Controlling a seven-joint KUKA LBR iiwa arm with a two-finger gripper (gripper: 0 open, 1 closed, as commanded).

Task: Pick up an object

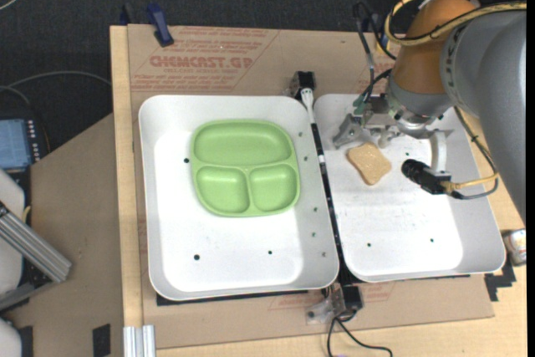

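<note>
— Where did the tan, bread-like piece (369, 163) lie?

— In the right bin (418, 251), toward its far left corner, just below the gripper (368, 134). The green divided plate (245, 166) sat apart in the left bin (167, 205).

— And the jaws?

— Hard to say from that slant; whether they were spread or pressed together I could not tell, though nothing appeared between them.

— How best to take it?

— Probably centre over the piece, straddle its narrower width, descend squarely, and close before lifting, keeping off the bin wall.
</note>
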